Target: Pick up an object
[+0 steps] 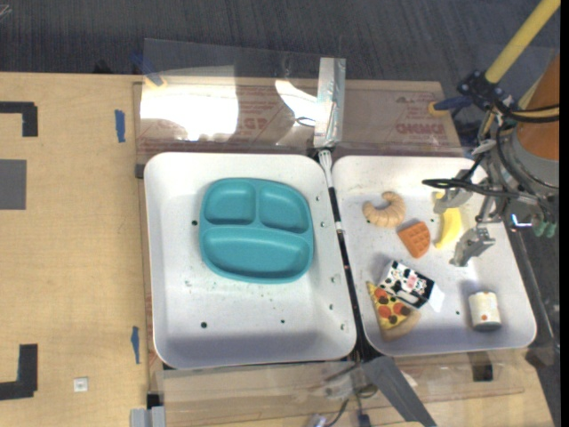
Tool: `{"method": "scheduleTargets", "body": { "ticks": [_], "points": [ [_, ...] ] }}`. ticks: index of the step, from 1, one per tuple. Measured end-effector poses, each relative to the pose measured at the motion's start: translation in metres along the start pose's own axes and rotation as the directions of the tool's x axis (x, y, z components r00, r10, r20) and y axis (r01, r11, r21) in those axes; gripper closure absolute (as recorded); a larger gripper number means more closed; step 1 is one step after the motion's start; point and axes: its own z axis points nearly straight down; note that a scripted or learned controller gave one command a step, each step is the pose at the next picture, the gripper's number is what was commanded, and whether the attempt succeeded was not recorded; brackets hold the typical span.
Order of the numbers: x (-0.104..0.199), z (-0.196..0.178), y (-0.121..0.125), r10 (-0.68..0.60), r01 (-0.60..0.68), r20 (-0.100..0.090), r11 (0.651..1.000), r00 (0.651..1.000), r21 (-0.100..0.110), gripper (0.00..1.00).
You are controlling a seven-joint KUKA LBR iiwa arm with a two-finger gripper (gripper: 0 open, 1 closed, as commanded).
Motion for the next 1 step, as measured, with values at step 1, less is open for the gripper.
{"method": "scheduleTargets", "body": {
  "ticks": [1],
  "points": [
    [-0.0184, 0.1171, 0.0041, 0.314, -0.314, 0.02, 0.949, 0.949, -0.002, 0.0]
  ]
}}
